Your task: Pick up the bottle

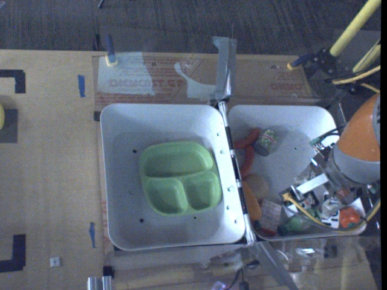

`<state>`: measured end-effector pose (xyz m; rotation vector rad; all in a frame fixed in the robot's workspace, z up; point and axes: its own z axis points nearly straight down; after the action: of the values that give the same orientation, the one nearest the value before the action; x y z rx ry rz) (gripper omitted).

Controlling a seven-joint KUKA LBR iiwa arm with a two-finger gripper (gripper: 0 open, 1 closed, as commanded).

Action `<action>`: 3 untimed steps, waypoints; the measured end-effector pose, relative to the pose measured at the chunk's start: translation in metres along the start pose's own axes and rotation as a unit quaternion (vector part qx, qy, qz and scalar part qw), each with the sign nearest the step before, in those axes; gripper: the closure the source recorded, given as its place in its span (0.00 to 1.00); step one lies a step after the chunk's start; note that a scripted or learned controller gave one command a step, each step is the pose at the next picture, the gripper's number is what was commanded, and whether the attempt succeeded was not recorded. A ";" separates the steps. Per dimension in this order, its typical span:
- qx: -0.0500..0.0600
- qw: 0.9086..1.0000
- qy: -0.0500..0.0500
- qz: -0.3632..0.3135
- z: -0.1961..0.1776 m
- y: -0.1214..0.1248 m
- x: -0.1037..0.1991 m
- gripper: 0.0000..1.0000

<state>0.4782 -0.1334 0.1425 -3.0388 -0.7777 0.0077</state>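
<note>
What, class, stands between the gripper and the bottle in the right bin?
Nothing visible. The gripper hangs just above and right of the green bottle, which lies at the right bin's near edge. A wrapped packet sits beside the bottle, left.

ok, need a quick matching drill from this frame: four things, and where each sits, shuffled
Things:
1. green divided tray
2. green bottle
3. small can
4. gripper

Places:
A. right bin, upper part
B. left bin, middle
C. right bin, near front wall
D. low over the right bin's front right area

Pairs: 1-B, 2-C, 3-A, 4-D
</note>
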 end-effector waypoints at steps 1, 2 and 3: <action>-0.001 0.991 0.002 0.134 0.007 0.043 -0.009 0.00; 0.000 0.991 0.000 0.132 -0.002 0.042 -0.008 1.00; -0.002 1.000 0.001 -0.010 -0.182 -0.008 0.022 1.00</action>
<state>0.4943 -0.1164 0.3242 -3.0350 -0.8089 0.0031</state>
